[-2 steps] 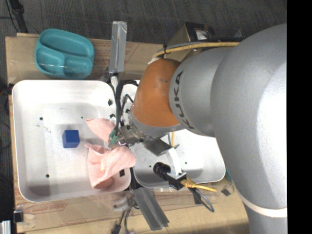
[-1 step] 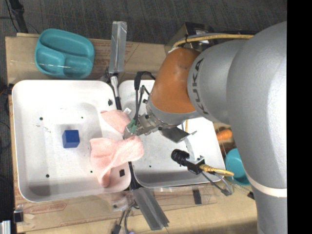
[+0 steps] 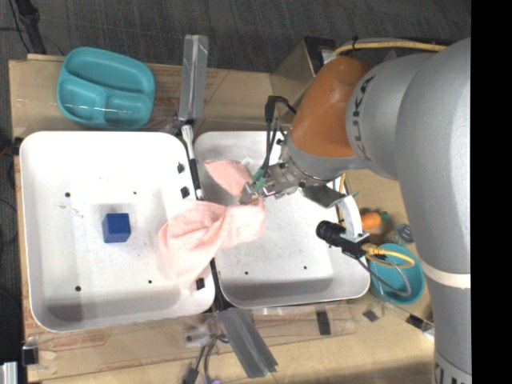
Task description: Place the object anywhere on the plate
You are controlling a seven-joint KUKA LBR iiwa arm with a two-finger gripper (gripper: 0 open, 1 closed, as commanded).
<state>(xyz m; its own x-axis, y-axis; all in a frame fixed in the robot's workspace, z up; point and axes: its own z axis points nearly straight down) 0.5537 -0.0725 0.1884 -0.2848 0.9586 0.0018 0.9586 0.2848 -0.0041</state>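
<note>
A crumpled pale pink cloth (image 3: 210,234) lies draped over the two rims where the shallow white bins meet. Its larger, lower fold sags into the left white bin (image 3: 88,166), and a narrower upper part reaches up and to the right into the right white bin (image 3: 280,270). The two-finger gripper (image 3: 260,186) sits right at the upper right end of the cloth, over the right bin, and looks to be touching or just above the fabric. Its tip is small and crowded by cables and the wrist, so I cannot tell whether it is spread, pressed together or pinching the cloth. The grey arm (image 3: 416,134) comes in from the right of the cloth, with its orange band (image 3: 332,106) above and to the right of the cloth's upper end. A small blue cube (image 3: 117,227) rests on the floor of the left bin, to the left of the cloth and apart from it, about level with the lower fold. A teal plastic plate with moulded compartments (image 3: 106,86) lies on the wooden bench (image 3: 240,94) outside the bins, well above and to the left of the cloth, with nothing on it. A grey metal bar (image 3: 193,78) stands straight above the cloth, beyond the bins. Far to the right of the cloth, past the right bin, a blue bowl (image 3: 398,274) sits on the bench, partly behind the arm.
</note>
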